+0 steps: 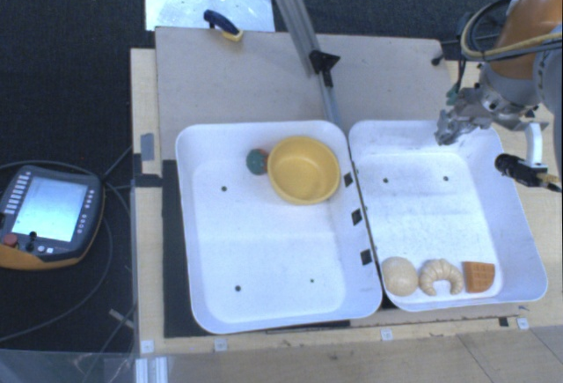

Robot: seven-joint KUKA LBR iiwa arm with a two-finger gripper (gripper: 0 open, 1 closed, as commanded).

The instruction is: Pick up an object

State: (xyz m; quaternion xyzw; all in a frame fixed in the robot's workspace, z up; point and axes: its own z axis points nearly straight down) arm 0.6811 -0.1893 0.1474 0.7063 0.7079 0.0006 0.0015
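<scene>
Arm over the right bin's far edge.
Gripper state unclear; bowl in left bin, croissant in right bin.

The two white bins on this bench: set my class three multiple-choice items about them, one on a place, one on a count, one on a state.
1. Where does the yellow bowl sit?
A. In the left bin, near its far edge
B. In the right bin, near its front edge
C. On the bench outside both bins

2. How many objects lie along the front edge of the right bin?
A. One
B. Three
C. Five

3. How does the yellow bowl stand?
A. Upside down
B. On its side
C. Upright, its opening facing up

Answers:
1. A, since the bowl rests in the left bin's far part, beside a small dark green object.
2. B, since a pale round object, a curved croissant-like object and an orange wedge lie in a row there.
3. C, since its hollow inside shows from above.

The claw hangs over the right bin's far corner.
</scene>
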